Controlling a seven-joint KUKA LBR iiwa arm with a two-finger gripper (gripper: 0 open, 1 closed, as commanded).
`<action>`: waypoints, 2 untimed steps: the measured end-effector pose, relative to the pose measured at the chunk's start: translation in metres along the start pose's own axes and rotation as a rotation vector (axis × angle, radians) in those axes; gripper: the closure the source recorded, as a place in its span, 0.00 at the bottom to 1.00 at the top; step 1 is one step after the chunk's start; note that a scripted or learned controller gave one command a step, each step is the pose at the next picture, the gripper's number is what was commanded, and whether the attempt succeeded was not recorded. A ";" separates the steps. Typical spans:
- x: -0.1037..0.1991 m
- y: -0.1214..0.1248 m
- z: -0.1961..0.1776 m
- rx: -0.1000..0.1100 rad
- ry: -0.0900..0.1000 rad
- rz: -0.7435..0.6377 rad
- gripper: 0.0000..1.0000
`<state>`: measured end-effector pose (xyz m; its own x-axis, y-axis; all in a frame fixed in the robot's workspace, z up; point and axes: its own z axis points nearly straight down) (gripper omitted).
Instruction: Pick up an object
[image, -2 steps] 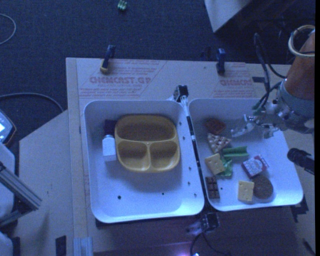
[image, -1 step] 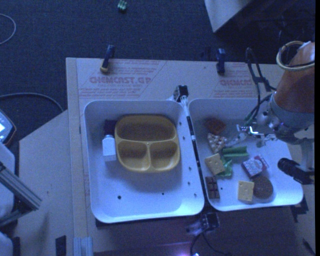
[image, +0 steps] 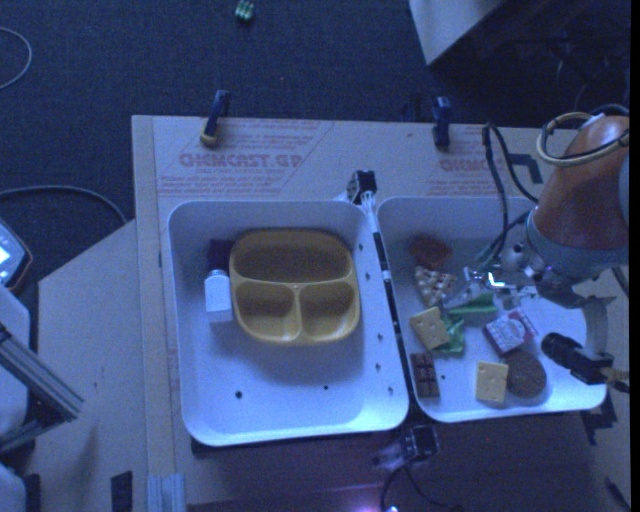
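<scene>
- The grey arm with its orange band (image: 590, 190) reaches in from the right over the right-hand shallow white bin (image: 560, 398), and its two-finger gripper (image: 487, 285) hangs low over the middle of that bin; glare and dim light blur the metal tips, so I cannot tell whether they are apart or together, and nothing is plainly seen between them.
- Nearest the camera, well below the fingers, lie a small square pale-yellow cheese-like block (image: 491, 381) and, just right of it, a round brown cookie-shaped disc (image: 526, 376).
- Left of those, by the bin's left wall, lies a dark brown chocolate-bar piece (image: 425, 374).
- A little farther on, below and right of the fingers, sits a small red-and-white packet (image: 508, 332).
- Below and left of the fingers lies a yellow wedge of toy cheese (image: 431, 326), touching a green leafy plastic piece (image: 462, 318) that runs up to just under the tips.
- Just left of the fingers is a speckled pizza-slice-shaped toy (image: 433, 283).
- Beyond the fingers, up and left, lies a dark reddish round piece (image: 431, 249).
- Far left of the fingers, in the left-hand shallow white bin (image: 200, 400), rests a yellow three-compartment plastic tray (image: 295, 285), with a small white bottle (image: 218, 293) touching its left edge.
</scene>
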<state>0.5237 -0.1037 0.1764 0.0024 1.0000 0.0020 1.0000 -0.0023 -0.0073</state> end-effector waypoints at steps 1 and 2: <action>-0.008 0.001 0.059 0.001 0.000 -0.001 0.00; -0.007 0.004 0.089 -0.009 0.002 -0.002 0.00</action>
<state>0.5271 -0.1104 0.0875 0.0004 1.0000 0.0042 1.0000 -0.0004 0.0021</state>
